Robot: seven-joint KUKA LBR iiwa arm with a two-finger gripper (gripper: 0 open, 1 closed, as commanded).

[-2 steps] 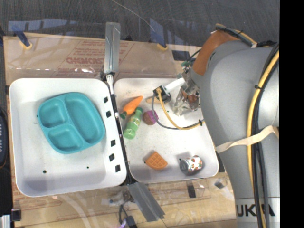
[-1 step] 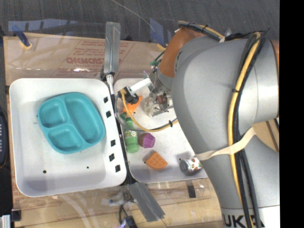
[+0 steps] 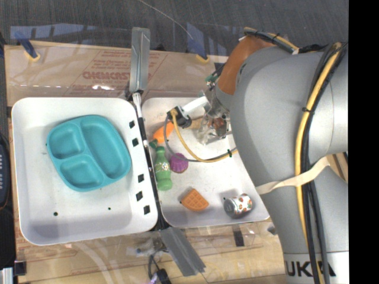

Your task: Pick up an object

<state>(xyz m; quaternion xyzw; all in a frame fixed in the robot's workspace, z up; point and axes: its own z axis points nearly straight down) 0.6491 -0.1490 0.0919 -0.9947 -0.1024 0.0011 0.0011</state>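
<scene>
The bench (image 3: 77, 70) is pale wood under a clear sheet with faint red lettering, and beyond it at 12 o'clock lies dark grey carpet. Two white bins sit side by side, touching along a middle seam fitted with black clips. The left bin (image 3: 35, 212) holds a teal plate (image 3: 89, 151) with three compartments, lying toward its 10 o'clock part.

In the right bin (image 3: 204, 218) a green bottle (image 3: 161, 168) lies against the left wall, with a purple ball (image 3: 179, 163) just beside it at 3 o'clock. An orange carrot (image 3: 161, 132) lies at 12 o'clock from the bottle. An orange waffle (image 3: 194, 200) sits near the bin's 6 o'clock edge, and a small can (image 3: 238, 205) lies at 3 o'clock from it, well apart.

The arm (image 3: 284, 129) covers the bin's 3 o'clock side and hides whatever is beneath. The gripper (image 3: 213, 126) is low over the bin's 12 o'clock part, near the carrot; whether the jaws are open or closed cannot be told. A yellow cable (image 3: 198, 157) loops across the bin floor from the gripper, passing just beside the ball.
</scene>
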